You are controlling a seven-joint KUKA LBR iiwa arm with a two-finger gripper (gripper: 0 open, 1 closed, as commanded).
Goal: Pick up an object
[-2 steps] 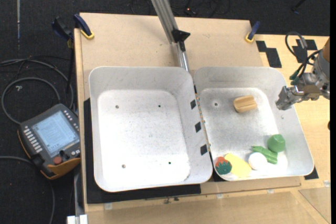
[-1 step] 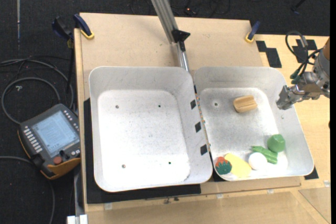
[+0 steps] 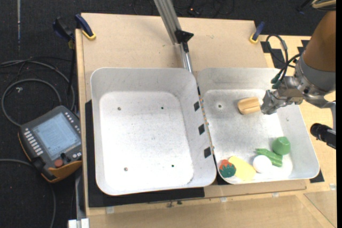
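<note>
Tan block lies in the right bin, upper middle of its floor, long axis roughly across the bin. Gripper sits just to the block's right end, touching or nearly so; can't tell whether it's grasping the block, or released vs clenched, since the tips are too small & dark to read. Grey arm w/ orange band comes in over the bin's right wall.

Rest of the objs cluster along the right bin's near edge: green piece toward the near right corner, white round obj just beside it on the left, yellow flat obj next, then a small red/green obj at the near left corner, by the wall shared w/ the left bin.

Both bins rest on a wooden bench. Metal pole slants in over the bench's far edge, ending at the gap between the bins. Handheld pendant lies on the dark floor off the bench's left edge.
</note>
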